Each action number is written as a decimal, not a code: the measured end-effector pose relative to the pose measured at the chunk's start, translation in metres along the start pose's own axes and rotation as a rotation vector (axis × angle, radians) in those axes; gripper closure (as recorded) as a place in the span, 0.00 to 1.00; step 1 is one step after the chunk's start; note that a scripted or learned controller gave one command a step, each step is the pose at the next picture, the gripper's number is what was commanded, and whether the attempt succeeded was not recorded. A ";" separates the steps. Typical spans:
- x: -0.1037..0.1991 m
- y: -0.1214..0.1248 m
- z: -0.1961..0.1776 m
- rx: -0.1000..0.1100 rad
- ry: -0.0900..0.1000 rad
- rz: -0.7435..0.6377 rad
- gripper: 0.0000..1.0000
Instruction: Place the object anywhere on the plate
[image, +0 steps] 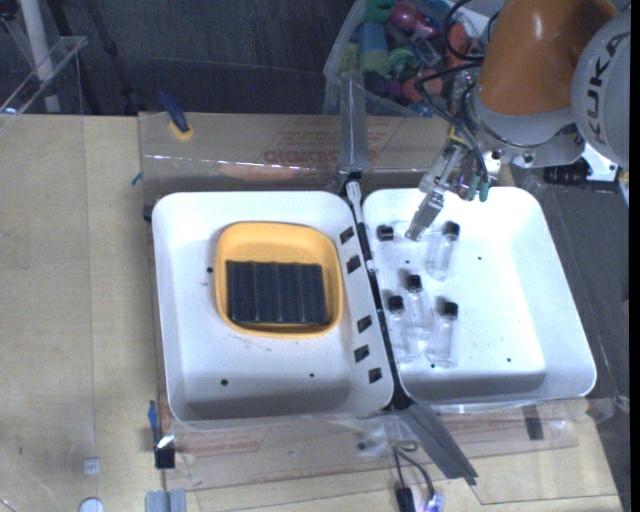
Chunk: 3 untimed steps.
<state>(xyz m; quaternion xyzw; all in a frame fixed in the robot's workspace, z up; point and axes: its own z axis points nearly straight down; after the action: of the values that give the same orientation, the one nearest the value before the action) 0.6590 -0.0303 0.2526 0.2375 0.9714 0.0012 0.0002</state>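
The jaws (418, 228) hang low over the back-left part of the right bin, and from this slant I cannot tell whether they stand wide or narrow; nothing shows between them.

Largest first: the tabletop (70, 300) carries two white bins side by side. The left bin (180, 380) holds the yellow plate (275, 240) with a dark ribbed insert (278, 292) lying in it. The right bin (520, 300) holds several small clear bottles with black caps, the task's things: one bottle (443, 248) just beside the jaws, others clustered nearer the bin's front-left, by the divider.

The step in hand looks like the pick. To do it well, I would go for the bottle by the jaws, since it lies apart from the cluster and the wall. The jaws should straddle its body across the narrow way, not the cap, and come down square so it does not roll aside. Clear plastic is slick, so close firmly, lift straight up above the divider, then carry over to the plate.
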 end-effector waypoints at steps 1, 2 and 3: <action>0.016 0.013 -0.001 0.001 -0.001 -0.039 0.00; 0.017 0.010 -0.010 -0.002 -0.006 0.026 0.00; 0.017 0.022 0.014 0.001 -0.001 -0.125 0.00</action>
<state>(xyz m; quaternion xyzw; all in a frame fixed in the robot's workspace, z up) 0.6540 -0.0030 0.2385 0.1762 0.9844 0.0007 0.0007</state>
